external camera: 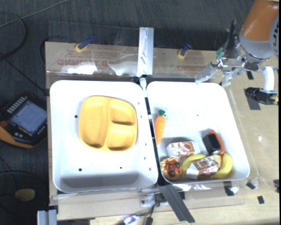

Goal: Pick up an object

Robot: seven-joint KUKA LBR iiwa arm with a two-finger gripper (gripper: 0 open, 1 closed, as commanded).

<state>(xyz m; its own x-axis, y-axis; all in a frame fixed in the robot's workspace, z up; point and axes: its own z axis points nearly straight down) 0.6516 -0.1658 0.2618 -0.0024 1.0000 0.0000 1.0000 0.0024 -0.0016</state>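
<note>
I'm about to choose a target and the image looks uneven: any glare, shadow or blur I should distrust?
Camera view: the white bins are bright, nearly washed out, so their edges are faint; the yellow tray has a soft sheen; a shadow lies along the left bin's near wall; the heap beside the banana is soft on detail; the hand looks slightly blurred.

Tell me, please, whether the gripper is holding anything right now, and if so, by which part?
Nothing is held: the gripper hangs above the right bin's far corner, nothing between its spread fingers.
</note>
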